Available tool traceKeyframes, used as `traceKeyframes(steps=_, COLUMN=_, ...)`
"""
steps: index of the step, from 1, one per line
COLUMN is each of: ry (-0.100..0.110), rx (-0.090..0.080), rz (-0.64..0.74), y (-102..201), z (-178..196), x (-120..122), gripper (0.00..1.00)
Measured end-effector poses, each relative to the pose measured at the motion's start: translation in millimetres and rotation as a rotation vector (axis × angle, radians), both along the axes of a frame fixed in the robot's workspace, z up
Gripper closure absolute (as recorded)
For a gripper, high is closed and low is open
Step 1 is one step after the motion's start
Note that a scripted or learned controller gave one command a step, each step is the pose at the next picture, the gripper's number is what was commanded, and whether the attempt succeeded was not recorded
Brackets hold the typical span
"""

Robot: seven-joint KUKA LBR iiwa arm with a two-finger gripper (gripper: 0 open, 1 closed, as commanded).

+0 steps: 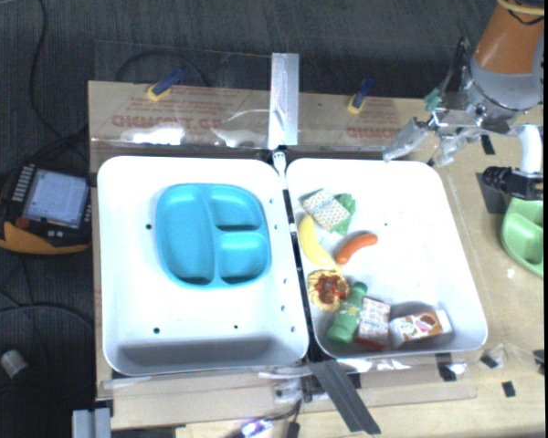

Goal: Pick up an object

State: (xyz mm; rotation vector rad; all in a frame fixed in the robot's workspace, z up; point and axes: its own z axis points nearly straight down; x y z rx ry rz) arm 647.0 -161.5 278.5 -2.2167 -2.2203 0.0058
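Note:
My gripper [418, 150] hangs above the far right corner of the right bin [457, 245], its two pale fingers spread apart with nothing between them. Inside that bin lie a checkered packet with a green item [328, 210], a yellow banana [312, 241], an orange sausage-shaped toy [356, 246], a red and yellow food toy [329, 288], a green bottle [344, 325], a small patterned carton [374, 318] and a brown carton [419, 325]. All of these lie left of and nearer the camera than the gripper.
The left bin [128, 272] holds a blue divided plate [215, 234]. A green object [527, 231] sits on the bench right of the bins. A handheld screen device [44, 203] lies on the floor at the left. A metal divider post [284, 89] stands behind the bins.

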Motion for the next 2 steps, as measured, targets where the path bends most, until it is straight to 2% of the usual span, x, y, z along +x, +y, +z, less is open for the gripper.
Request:
traceKeyframes(steps=1, ry=0.003, rx=-0.001, rz=-0.221, y=26, z=-153, x=-76, gripper=0.0)
traceKeyframes(steps=2, ry=-0.015, rx=-0.006, rz=-0.176, y=56, z=-190, x=-93, gripper=0.0)
